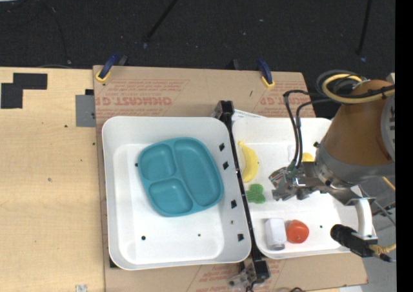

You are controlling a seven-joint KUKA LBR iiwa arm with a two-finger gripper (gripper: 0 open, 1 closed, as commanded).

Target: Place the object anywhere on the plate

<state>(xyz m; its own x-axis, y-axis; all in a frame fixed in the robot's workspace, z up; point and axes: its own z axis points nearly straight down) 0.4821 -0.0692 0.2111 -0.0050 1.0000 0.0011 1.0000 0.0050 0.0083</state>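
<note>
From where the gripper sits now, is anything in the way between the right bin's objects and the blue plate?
Only the black divider where the two bins meet, between the blue plate and the gripper. The banana and green object lie just right of it, so a carry must lift over that edge. The plate's compartments hold nothing.

Robotics lab, clamped cardboard (193,93), white bins (122,219), cables (297,129)

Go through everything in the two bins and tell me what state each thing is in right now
Teal plate: flat in the left bin, nothing on it.
Banana: lying in the right bin.
Green object: below the banana.
White cylinder: on its side.
Red object: touching the cylinder.
Gripper: low over the right bin.
</note>
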